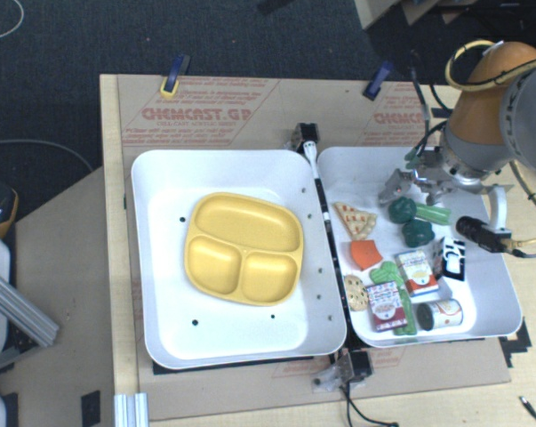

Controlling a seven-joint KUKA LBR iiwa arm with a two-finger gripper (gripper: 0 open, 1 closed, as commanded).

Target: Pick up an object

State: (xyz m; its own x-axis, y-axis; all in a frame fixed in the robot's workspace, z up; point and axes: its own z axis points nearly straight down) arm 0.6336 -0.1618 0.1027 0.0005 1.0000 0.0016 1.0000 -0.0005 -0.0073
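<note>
My gripper [410,189] hangs over the far part of the right bin [499,283], open, with nothing between its grey fingers [395,188]. Just in front of it lies a green dumbbell [412,219], apart from the fingertips. Closer to the bin's left wall rest a pizza slice toy [355,219] and an orange piece [366,253]. Near the front are a cookie [356,292], a red packet [385,304], a green piece [386,272], a small box [417,270], a can [444,312] and a black-and-white item [452,259].
The left bin [161,194] holds a yellow divided plate [244,247]. A black divider strip [321,203] runs between the bins. The objects crowd the right bin's front half; bare floor shows along its far left and right side.
</note>
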